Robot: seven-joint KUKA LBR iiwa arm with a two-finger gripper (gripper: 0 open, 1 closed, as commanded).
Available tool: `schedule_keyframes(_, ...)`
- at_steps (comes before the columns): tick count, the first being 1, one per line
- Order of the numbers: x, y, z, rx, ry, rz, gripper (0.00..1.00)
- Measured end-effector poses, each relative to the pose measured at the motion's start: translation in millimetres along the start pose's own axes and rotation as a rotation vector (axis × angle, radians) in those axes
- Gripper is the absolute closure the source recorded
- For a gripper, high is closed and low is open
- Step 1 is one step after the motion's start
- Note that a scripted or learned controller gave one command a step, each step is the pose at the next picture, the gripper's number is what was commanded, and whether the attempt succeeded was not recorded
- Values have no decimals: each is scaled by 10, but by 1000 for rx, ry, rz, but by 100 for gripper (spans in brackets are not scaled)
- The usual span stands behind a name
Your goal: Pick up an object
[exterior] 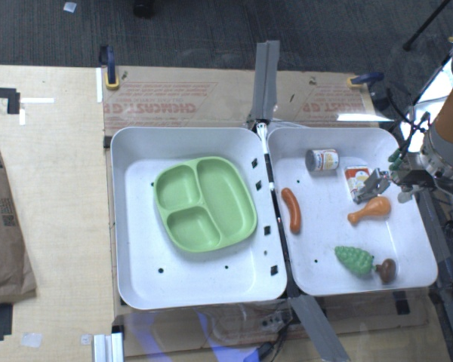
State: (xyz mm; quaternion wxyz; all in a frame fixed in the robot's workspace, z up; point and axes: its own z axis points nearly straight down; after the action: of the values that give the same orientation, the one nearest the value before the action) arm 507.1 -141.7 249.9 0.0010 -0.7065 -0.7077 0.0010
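Your gripper (376, 185) is hanging low over the right bin (317, 270), its metal fingers pointing toward the bin's upper right area, just above the orange chicken drumstick (370, 211) and touching or overlapping the red-and-white packet (356, 178). You cannot tell from this angle whether it is spread or pressed together, and nothing is visibly sitting between the tips. The arm (442, 145) is reaching in over the bin's right rim.

Near it you are looking at a small silver can (322, 161) lying on its side toward the bin's far edge. A toy hot dog sausage (291, 209) is lying lengthwise near the divider, well apart from the drumstick. Toward the near right corner a knobbly green toy (354, 260) is resting just beside a small brown rounded piece (386, 270).

The left bin (136, 270) is holding a pale green divided plate (205, 202) with three compartments, turned at a slant.

Both bins are sitting on a light wooden bench (53, 202). A flattened cardboard sheet (181, 102) with red print is lying behind them, clamped at its corners, and a brown paper bag (4, 225) is lying at the bench's left edge. Beyond the bench you are seeing dark grey carpet (211, 13).
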Motion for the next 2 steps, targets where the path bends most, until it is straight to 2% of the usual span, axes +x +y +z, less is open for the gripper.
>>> schedule_keyframes(1,-385,-183,10,-2,0,-122,0)
schedule_keyframes(2,-519,-298,1142,0,1,-105,0)
